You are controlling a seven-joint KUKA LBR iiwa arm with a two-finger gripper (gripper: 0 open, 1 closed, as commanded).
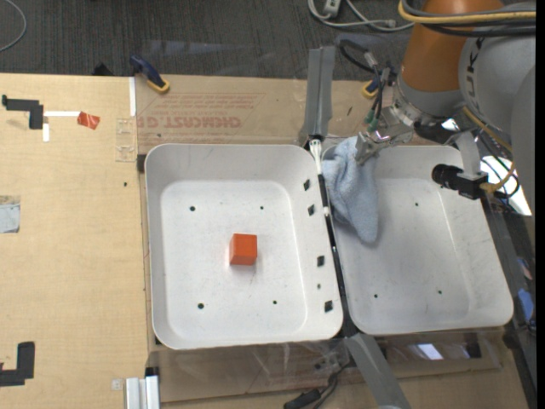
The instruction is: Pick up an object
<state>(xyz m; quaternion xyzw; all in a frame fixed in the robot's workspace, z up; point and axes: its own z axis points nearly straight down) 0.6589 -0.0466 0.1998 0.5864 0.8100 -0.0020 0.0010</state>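
A light blue cloth lies crumpled in the right bin, against its left wall and far corner. My gripper sits at the cloth's upper right edge, its tips touching or just over the fabric. An orange-red cube rests near the middle of the left bin, well away from the arm. The arm's orange band and grey wrist rise over the far right corner of the right bin.
A divider ridge with black clips separates the two bins. Brown cardboard lies behind the left bin, with a blue-yellow clamp on it. A black cable fitting hangs over the right bin's far side.
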